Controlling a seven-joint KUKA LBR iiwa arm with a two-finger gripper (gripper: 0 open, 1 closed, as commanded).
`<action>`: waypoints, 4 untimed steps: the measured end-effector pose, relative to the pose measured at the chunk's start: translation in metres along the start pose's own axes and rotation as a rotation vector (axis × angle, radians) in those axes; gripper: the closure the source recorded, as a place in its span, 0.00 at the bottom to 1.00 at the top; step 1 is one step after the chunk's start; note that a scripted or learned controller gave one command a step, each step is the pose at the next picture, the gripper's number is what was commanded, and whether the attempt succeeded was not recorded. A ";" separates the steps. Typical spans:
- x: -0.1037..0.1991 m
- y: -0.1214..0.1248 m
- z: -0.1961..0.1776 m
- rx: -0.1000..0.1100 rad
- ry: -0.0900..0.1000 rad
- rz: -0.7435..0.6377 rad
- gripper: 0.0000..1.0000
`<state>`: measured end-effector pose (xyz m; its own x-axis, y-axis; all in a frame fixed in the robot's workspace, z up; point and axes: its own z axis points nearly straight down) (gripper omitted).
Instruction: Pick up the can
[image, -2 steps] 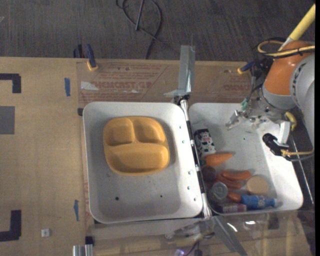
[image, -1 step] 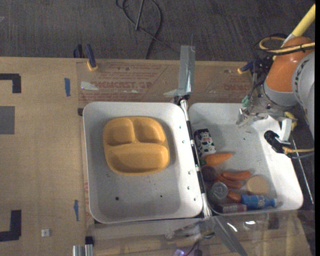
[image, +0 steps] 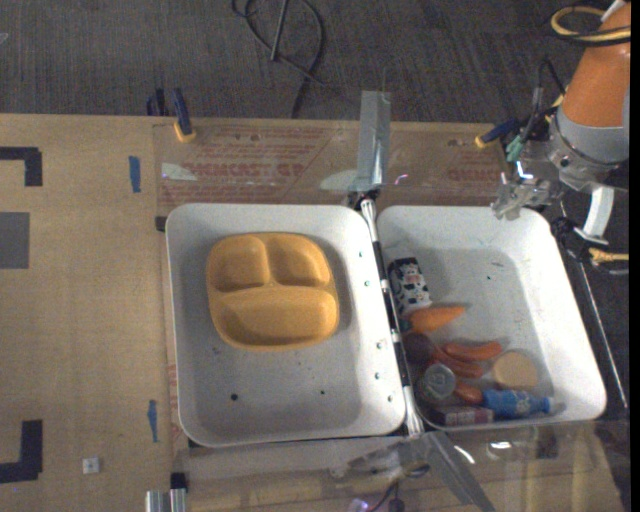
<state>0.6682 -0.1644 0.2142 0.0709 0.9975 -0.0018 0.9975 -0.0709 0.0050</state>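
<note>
I hover at the frame's upper right; my fingers (image: 513, 200), state unclear, hold nothing. The small patterned can (image: 408, 285) lies against the right white bin's (image: 575, 350) left wall, awkward to reach.

Even overhead light, soft shadows inside the white bins (image: 190, 300), slightly soft focus, glare along the bottom edge

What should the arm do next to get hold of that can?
Probably swing left and toward the bin's near side, to hover over the can. The gripper sits at the far right corner of the right bin, well away from it. The can lies against the bin's left wall, with a carrot touching its near end, so the approach looks tight.
</note>
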 end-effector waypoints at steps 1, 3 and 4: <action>0.047 -0.089 0.014 0.006 0.003 0.123 1.00; 0.049 -0.167 0.022 0.008 0.003 0.167 1.00; -0.018 -0.189 0.059 0.009 0.002 0.462 1.00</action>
<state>0.4786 -0.1687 0.1547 0.5076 0.8616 0.0001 0.8616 -0.5076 -0.0039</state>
